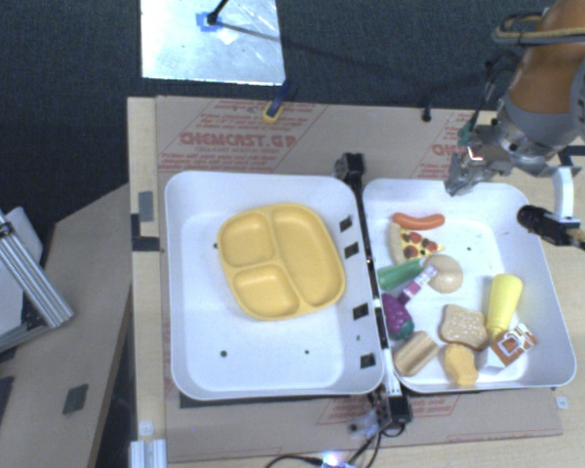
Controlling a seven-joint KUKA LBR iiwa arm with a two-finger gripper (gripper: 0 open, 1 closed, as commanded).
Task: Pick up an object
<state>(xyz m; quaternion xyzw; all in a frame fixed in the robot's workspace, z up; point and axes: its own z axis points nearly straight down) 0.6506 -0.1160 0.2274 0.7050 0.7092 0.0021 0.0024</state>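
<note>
My gripper [461, 181] hangs over the far edge of the right bin [551, 291], above the bench rather than among the food. Nothing shows between its fingertips. Toy food lies in the right bin: a red hot dog [417, 220], a pizza slice [409, 246], a tan egg-like piece [446, 275], a green pod [400, 275], a purple piece [397, 312], a yellow corn cob [504, 302], a slice of bread [461, 325], a bun [415, 353], a yellow chunk [459, 364] and an orange-and-white cube [513, 343].
The left bin [190, 349] holds a yellow divided plate [278, 259]. A black divider with clips [366, 261] runs between the bins. A shiny sheet [212, 27] lies beyond the bench at the back.
</note>
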